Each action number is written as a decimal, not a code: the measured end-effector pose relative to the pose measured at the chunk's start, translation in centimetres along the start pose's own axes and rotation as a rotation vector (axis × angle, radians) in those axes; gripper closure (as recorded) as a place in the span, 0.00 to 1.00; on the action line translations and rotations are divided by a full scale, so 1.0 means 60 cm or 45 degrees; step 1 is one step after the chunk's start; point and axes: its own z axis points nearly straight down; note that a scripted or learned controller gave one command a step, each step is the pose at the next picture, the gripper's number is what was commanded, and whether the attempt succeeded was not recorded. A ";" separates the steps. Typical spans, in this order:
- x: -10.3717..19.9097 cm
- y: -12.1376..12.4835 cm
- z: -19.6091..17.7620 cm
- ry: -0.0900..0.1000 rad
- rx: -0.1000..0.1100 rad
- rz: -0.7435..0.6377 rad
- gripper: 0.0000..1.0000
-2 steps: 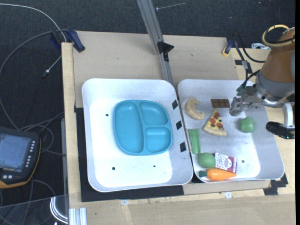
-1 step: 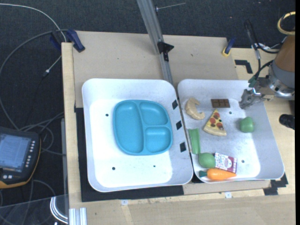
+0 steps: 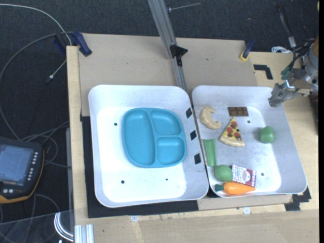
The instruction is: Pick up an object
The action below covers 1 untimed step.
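As viewed from above at a slant, found the claw at the upper right of the frame, over the upper right rim of the right bin. Could not tell its state, wide or narrow. Saw nothing held in it.

Found all loose items in the right bin, apart from the claw. Recorded a tan bread piece at upper left of that bin, with a brown chocolate bar just to its right. Noted a pizza slice below the chocolate bar, near the bin's middle. Noted a green ball right of the slice, apart from it and nearest the claw. Found a long green piece lying along the bin's left wall. Below it, logged a round green item touching a pink and white carton. Recorded a carrot against the bin's lower rim, just under the carton.

Found the left bin holding a blue divided plate at its middle, lying flat.

Noted both bins side by side on the worktop, a metal post slanting up from between them, and a handheld controller at the left edge of the frame.
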 end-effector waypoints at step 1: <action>0.000 0.002 -0.051 0.002 0.004 0.000 1.00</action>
